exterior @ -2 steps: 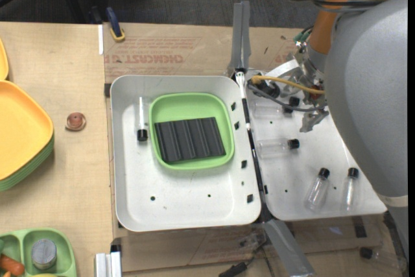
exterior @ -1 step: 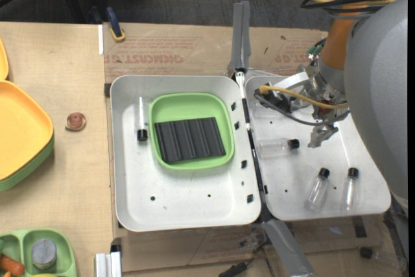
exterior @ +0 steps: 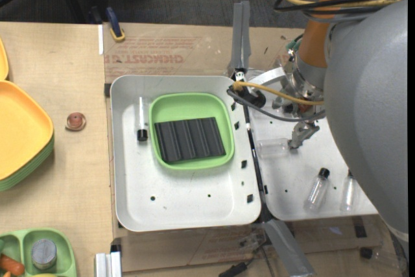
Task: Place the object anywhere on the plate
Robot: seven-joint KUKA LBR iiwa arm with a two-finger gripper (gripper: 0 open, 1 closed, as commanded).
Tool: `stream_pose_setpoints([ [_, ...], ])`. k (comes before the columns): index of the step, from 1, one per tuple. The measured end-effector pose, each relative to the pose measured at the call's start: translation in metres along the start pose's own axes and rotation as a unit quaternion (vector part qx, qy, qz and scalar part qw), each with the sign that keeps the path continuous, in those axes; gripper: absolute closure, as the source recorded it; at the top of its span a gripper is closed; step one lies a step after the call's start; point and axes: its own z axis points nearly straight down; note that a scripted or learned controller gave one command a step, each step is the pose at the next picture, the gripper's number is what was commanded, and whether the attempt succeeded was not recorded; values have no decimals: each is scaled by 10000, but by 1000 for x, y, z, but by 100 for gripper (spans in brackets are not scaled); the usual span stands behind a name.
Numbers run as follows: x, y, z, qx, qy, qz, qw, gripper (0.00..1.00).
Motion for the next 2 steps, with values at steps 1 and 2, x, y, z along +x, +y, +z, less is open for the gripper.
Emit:
stream_pose_setpoints([
  [1,-7,-37,20,1,-4,5,10000,0],
  [2,-36,-34,18,-1,-13,2,10000,0],
])
